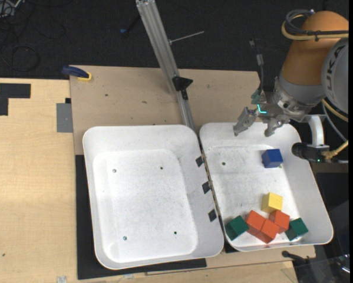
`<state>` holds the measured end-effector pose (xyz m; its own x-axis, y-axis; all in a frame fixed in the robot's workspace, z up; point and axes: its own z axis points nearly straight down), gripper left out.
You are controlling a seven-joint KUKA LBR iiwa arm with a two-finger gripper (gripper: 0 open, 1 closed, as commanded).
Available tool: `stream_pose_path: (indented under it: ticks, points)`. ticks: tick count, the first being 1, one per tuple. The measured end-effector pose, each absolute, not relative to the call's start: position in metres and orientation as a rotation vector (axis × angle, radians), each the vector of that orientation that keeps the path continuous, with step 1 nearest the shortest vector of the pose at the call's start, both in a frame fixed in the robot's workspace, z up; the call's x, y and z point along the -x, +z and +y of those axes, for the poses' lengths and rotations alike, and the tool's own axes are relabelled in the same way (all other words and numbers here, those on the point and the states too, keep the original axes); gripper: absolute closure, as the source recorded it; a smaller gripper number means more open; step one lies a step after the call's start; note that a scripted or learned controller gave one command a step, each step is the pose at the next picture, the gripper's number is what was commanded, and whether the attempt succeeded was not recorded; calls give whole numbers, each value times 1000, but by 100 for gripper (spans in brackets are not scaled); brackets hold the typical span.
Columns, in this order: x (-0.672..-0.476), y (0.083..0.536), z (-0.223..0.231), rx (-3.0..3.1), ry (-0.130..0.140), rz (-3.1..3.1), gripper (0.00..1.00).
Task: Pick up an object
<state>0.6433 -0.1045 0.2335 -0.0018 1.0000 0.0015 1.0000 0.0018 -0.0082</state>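
My gripper (pixel 257 126) hangs open over the far edge of the right bin (pixel 241 170), its two fingers spread apart with nothing between them. A blue cube (pixel 272 158) lies in the right bin, a short way in front of and to the right of the gripper. Near the bin's front sit a yellow cube (pixel 274 201), two orange-red blocks (pixel 265 224) and two green blocks (pixel 236 226), bunched together.
The left bin (pixel 105 152) lies beside the right one, joined by black clips (pixel 204 186). An aluminium rail (pixel 164 52) slants up from between the bins' far corners. A small blue and yellow clamp (pixel 77 72) sits at the bench's far left.
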Motion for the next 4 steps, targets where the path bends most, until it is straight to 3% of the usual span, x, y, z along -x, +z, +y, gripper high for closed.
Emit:
stream_pose_path:
  ticks: [1, 4]
  points:
    - [-644, 237, -105, 2217, 3, -2222, 0]
    - [-651, 90, -96, 2215, 3, -2225, 0]
